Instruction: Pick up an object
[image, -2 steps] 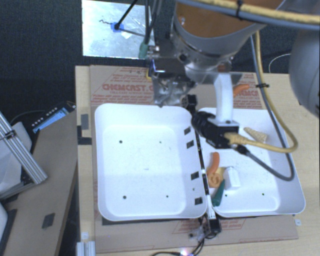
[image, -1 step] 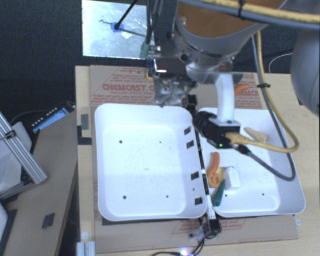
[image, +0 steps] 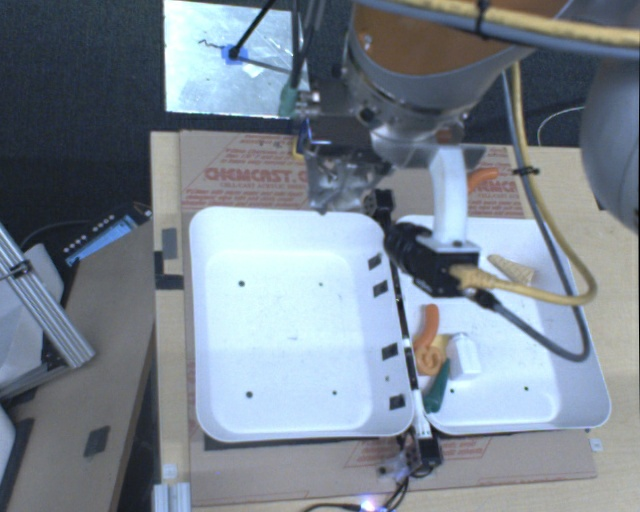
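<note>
A: Nearest the lens, at the front of the right bin (image: 560, 405), a green stick (image: 435, 392) lay against the divider, touching an orange piece (image: 429, 338) just behind it and a white block (image: 464, 355) beside that. Any of those would have served as the thing to pick up.

B: And the gripper (image: 340, 190)?

A: It hung well apart from them, over the back rim of the left bin (image: 280, 320). Whether the fingers were apart or together, I could not tell; the wrist hid them. Nothing showed between them.

B: So how should the pick have gone?

A: As I judged it, the arm needed to cross to the right bin and come straight down on the white block, which stood clearest. The cluster was tight against the divider, so a slanted approach risked nudging all three.

B: The count?

A: Two bins on the worktop. In the right one: one green stick, one orange piece, one white block, one tan wedge (image: 510, 267) farther back, and another orange bit (image: 483, 177) near the rear rim, partly hidden.
</note>
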